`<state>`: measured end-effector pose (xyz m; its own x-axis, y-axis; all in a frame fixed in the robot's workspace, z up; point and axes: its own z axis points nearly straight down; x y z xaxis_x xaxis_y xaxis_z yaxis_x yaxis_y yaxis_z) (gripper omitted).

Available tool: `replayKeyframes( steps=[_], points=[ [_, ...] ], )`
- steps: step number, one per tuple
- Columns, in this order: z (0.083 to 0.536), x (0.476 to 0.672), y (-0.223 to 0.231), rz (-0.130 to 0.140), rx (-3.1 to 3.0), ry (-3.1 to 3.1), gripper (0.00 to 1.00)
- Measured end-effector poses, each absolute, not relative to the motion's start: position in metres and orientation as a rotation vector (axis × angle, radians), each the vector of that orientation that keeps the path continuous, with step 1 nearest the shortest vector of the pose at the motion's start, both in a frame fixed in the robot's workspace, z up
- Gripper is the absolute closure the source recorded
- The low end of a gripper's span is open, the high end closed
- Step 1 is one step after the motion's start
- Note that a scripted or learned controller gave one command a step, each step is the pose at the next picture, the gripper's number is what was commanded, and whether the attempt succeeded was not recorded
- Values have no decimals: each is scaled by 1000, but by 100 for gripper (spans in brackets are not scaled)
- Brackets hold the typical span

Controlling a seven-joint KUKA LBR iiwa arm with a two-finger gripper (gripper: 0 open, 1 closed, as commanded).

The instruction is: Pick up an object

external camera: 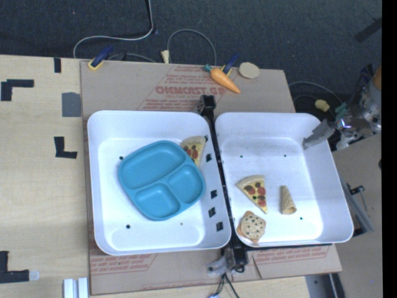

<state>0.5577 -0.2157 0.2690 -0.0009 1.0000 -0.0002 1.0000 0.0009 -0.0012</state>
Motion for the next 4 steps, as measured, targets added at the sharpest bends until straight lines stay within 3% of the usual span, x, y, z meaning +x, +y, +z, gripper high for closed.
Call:
replayKeyframes(
  steps=[1,2,3,4],
  points=[
    [94,543,-215,13,-2211,-2210,0],
    [87,505,-184,-4,-2230,-2229,0],
    [98,506,-187,-2,-2234,-2230,100],
    [88,549,-95,-4,-2208,-2231,100]
  ],
)
